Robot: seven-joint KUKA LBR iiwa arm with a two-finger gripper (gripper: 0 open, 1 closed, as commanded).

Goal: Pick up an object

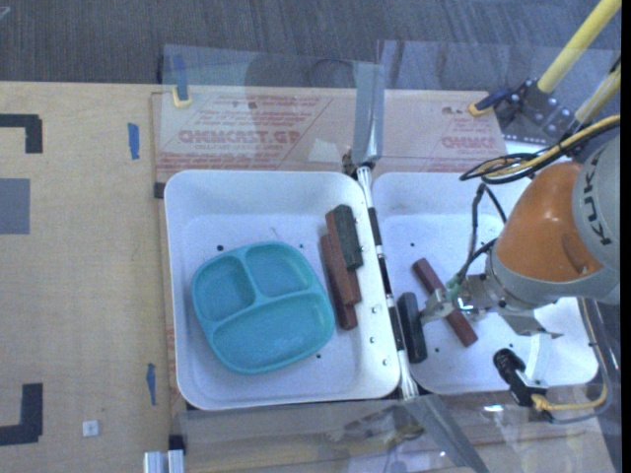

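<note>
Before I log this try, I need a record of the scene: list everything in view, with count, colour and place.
bins: 2, white, side by side on the bench
plate: 1, teal, three compartments, left bin
brown sticks: 2, brown, lying together right of the plate, left bin
dark bar: 1, dark grey-green, on the upper ends of the brown sticks
brown bar: 1, reddish brown, right bin, at the gripper
black bar: 1, black, right bin, by the wall shared with the left bin
bench: 1, tan, under the bins
arm: 1, grey with orange band, over the right bin
gripper: 1, at the brown bar
</note>
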